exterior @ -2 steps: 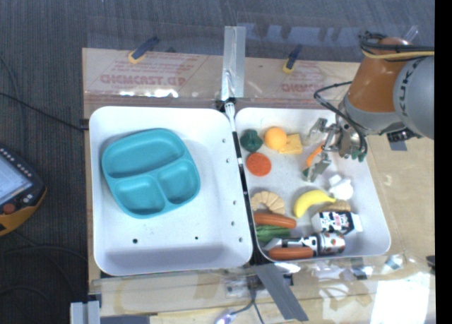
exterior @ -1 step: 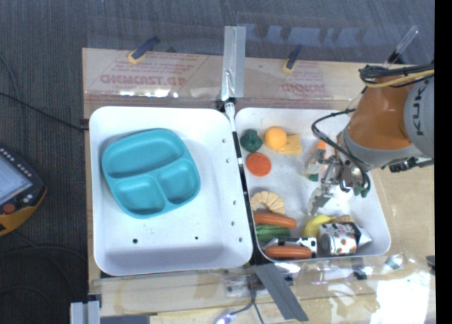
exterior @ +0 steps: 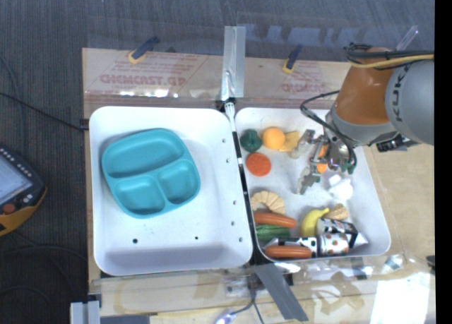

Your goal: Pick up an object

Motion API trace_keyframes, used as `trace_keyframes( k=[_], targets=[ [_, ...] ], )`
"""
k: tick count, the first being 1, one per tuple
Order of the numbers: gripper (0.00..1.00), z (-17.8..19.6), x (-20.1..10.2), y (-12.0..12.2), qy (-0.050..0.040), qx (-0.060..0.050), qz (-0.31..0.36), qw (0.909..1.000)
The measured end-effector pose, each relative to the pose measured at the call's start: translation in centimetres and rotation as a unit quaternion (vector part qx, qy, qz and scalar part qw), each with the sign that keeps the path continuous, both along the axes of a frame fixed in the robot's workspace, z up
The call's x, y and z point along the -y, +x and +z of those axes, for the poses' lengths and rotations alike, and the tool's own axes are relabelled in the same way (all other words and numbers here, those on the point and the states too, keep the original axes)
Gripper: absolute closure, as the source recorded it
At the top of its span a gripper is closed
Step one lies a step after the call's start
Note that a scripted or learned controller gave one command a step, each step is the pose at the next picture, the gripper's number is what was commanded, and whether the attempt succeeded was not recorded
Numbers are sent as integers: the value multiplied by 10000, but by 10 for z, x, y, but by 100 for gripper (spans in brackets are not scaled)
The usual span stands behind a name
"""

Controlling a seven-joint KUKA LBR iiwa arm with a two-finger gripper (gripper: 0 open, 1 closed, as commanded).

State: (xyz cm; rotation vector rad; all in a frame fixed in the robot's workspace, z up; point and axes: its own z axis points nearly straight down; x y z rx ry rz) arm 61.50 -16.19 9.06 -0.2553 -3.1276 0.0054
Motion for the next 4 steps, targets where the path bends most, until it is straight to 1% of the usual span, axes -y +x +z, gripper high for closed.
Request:
trace_keyframes(
  k=[1, 2, 3, 4],
  targets=[
    [0, 1, 15, 22, 75, -114, 464, 9988],
    [0, 3, -26, 38, -28, -176, 57, 9998],
    [0, 3, -14, 21, 13, 69, 173, 9998],
    [100, 15, -14, 26, -20, 161, 177, 9997]
  ],
)
